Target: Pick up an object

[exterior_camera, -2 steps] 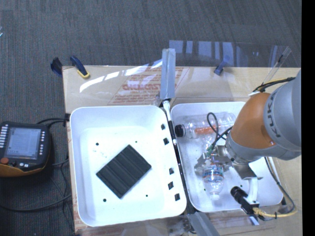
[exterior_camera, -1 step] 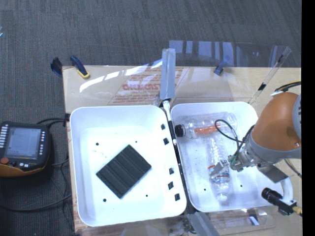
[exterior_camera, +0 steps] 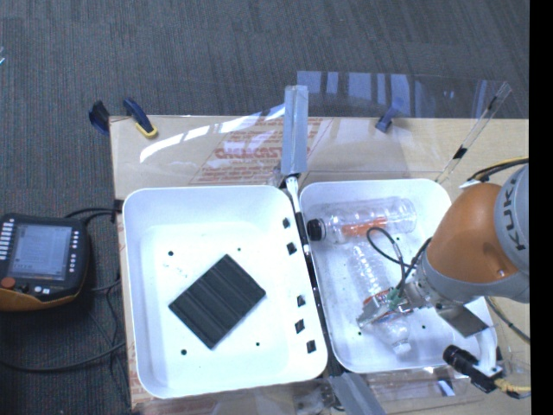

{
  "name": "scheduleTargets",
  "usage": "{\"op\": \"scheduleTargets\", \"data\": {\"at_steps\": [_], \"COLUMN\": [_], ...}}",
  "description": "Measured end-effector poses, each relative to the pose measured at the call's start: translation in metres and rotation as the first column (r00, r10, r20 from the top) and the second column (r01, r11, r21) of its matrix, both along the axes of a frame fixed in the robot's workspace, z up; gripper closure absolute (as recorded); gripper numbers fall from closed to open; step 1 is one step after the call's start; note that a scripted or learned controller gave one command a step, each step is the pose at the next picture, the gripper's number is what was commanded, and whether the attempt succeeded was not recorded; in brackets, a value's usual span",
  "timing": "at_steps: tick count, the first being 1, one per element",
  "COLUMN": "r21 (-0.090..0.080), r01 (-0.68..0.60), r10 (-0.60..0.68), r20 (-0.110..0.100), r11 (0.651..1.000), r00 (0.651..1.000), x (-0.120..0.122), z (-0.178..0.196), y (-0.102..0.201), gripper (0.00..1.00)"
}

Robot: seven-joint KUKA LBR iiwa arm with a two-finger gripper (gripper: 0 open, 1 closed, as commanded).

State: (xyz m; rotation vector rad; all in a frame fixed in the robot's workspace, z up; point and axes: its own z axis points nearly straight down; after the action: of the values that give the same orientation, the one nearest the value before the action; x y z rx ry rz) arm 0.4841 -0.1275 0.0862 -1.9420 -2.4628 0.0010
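Sitting side by side on the worktop [exterior_camera: 173, 150] are two shallow white bins. Left bin [exterior_camera: 138, 232]: one dark ribbed pad [exterior_camera: 217, 301], lying flat and turned diamond-wise, near the middle. Small dark spots dot the floor around it.

Right bin [exterior_camera: 328, 318]: a clear plastic bottle [exterior_camera: 363, 219] with a dark cap lies on its side along the far wall, cap pointing left, something orange inside it. A second clear bottle [exterior_camera: 371, 275] lies nearer, pointing toward the near right, hard to trace against the white. A black cable [exterior_camera: 384, 245] loops over both.

Arm [exterior_camera: 475, 240] comes in from the right, orange band showing, wrist low over the right bin. Pincer [exterior_camera: 380, 309] sits at the near end of the second bottle, touching or just above it. Cannot tell whether it is wide or narrow, or whether it has the bottle.

Left of the worktop, on the carpet, a handheld control unit [exterior_camera: 39, 258] with screen. Blue and yellow clamps [exterior_camera: 138, 118] at the far left corner.
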Motion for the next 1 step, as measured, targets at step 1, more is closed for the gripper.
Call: {"op": "scheduleTargets", "data": {"at_steps": [1], "r21": [-0.001], "r01": [0.077], "r10": [-0.077], "r20": [0.0], "r11": [0.997], "r00": [0.997], "x": [0.016], "z": [0.0129], "y": [-0.0119], "gripper": [0.0]}}
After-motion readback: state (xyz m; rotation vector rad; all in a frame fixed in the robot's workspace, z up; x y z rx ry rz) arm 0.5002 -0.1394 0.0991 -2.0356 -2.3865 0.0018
